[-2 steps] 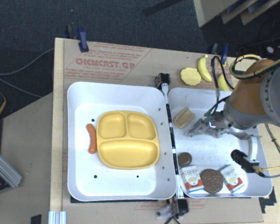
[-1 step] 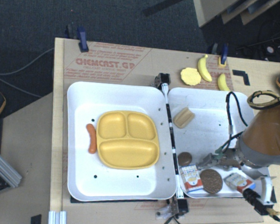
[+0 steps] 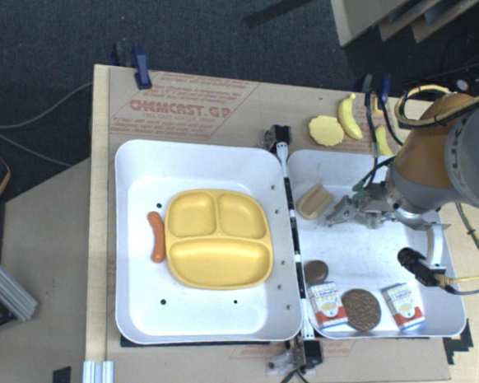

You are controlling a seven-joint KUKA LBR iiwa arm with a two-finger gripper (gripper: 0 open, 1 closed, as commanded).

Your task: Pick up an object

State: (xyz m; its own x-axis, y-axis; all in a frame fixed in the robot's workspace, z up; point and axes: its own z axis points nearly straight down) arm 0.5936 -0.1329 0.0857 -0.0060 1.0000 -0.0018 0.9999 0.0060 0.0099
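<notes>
Carpet, dark and rough, fills the frame's top and left edges, with cables trailing across it. The bench (image 3: 188,108) is bare brown board with red print, and a blue clamp (image 3: 140,67) sits at its upper left.

Left bin (image 3: 130,219): smooth white plastic, rounded corners. In it, a glossy yellow plate (image 3: 217,238) with three compartments sits mid-bin. An orange-red sausage (image 3: 157,236) lies just beside the plate's left edge, long axis near vertical in the frame.

Right bin (image 3: 444,314): a tan block (image 3: 314,201), like a bread chunk, sits at its upper left, long axis tilted up to the right. Along the bottom edge, left to right: small dark round cookie (image 3: 316,272), carton (image 3: 326,305), bigger brown round cookie (image 3: 361,309) touching it, second carton (image 3: 403,307).

On the board above that bin: a lumpy yellow piece (image 3: 327,131) and a banana (image 3: 352,117), curved, near upright.

Gripper (image 3: 347,210), grey metal, is over the right bin's upper half, pointing left, just right of the tan block. Can't tell whether the fingers are apart or closed. The arm's orange band (image 3: 428,156) is at upper right.
</notes>
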